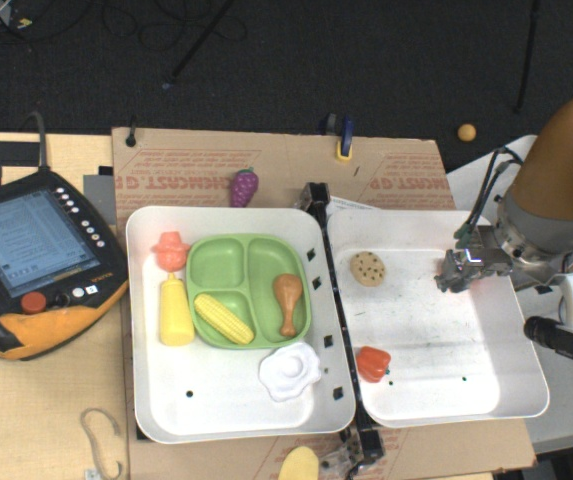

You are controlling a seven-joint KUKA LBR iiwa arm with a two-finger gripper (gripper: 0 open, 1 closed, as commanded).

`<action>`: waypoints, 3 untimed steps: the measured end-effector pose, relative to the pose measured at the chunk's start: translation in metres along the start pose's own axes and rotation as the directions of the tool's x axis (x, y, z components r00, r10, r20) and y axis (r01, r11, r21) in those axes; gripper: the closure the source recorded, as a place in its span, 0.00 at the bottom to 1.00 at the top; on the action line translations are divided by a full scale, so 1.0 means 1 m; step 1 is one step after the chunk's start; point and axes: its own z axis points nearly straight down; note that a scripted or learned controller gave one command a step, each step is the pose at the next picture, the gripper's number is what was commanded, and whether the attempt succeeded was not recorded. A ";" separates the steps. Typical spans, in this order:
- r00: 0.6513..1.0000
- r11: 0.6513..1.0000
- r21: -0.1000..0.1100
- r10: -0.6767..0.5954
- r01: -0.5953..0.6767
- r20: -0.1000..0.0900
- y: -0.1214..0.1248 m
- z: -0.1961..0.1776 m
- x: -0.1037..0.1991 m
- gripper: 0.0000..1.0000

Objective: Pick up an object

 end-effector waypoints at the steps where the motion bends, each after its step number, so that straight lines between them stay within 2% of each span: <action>1: 1.000 1.000 0.004 -0.005 0.005 -0.003 -0.014 -0.008 0.056 1.00; 2: 1.000 1.000 0.006 -0.004 0.004 -0.003 -0.022 0.013 0.106 1.00; 3: 1.000 1.000 0.005 -0.001 0.001 -0.001 -0.025 0.009 0.109 1.00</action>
